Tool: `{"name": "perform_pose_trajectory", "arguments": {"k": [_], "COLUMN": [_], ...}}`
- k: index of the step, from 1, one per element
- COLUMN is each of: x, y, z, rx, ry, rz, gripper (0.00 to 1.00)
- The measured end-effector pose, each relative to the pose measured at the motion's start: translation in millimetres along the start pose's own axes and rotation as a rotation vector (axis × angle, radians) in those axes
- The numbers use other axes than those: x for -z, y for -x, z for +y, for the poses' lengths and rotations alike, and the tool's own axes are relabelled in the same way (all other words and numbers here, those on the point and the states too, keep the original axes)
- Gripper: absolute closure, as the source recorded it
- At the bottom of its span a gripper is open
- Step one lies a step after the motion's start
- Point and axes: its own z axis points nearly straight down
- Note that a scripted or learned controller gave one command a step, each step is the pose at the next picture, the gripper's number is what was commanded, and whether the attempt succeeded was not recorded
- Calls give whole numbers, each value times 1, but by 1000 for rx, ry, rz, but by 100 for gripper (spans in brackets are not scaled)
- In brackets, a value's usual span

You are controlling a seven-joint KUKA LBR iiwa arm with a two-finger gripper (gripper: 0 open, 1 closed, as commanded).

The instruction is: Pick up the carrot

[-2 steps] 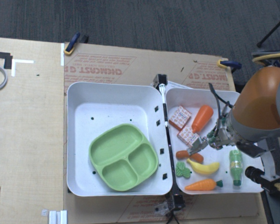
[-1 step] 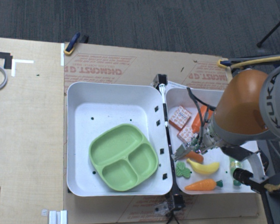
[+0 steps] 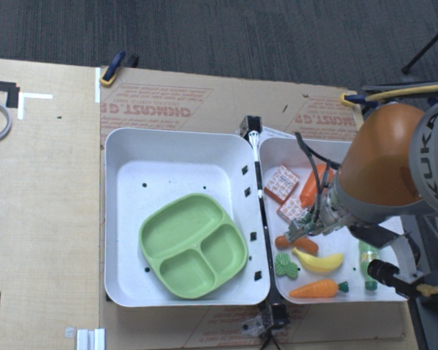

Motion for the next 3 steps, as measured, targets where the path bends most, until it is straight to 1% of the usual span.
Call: {"name": "perform_pose_trajectory", "arguments": {"k": [1, 2, 3], "x": [52, -10, 73], "y": [64, 0, 88], "z": [-17, -2, 37], "rx": [179, 243, 245], "ry": [-1, -2, -1], "rz": [-1, 1, 0], "gripper": [100, 100, 100]}}
